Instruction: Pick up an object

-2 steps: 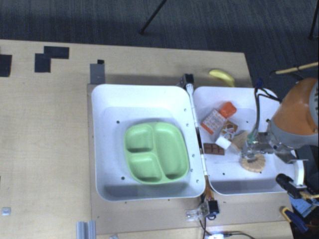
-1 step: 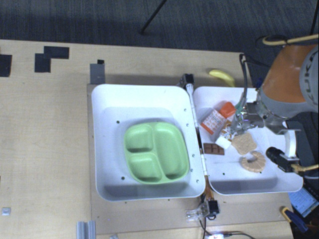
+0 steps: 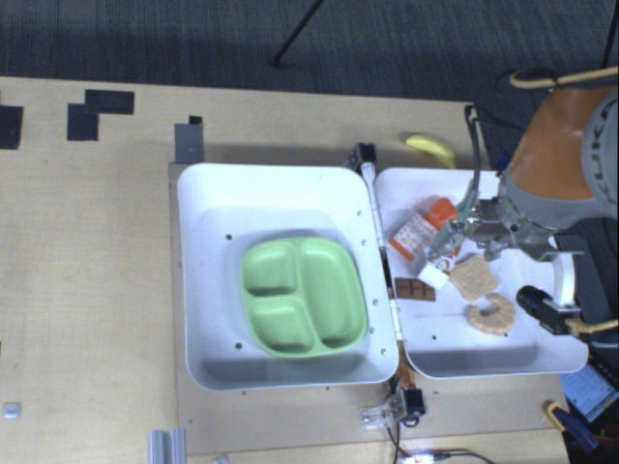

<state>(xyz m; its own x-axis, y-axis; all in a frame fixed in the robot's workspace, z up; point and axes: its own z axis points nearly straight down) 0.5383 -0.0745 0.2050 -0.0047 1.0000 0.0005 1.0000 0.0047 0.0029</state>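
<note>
Arm point(image 3: 580, 177), single, grey, reaching in over the right bin point(image 3: 464, 348).
Orange band point(image 3: 559, 129) above the bin's right rim; grey wrist point(image 3: 527, 213) slants down and leftward from it; hand point(image 3: 453, 240) low over the bin's middle, toward its left wall.

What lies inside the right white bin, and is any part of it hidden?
An orange packet, a brown bar, a tan slice and a pale curved piece. The arm covers the upper right part of the bin, so what lies there cannot be seen.
</note>
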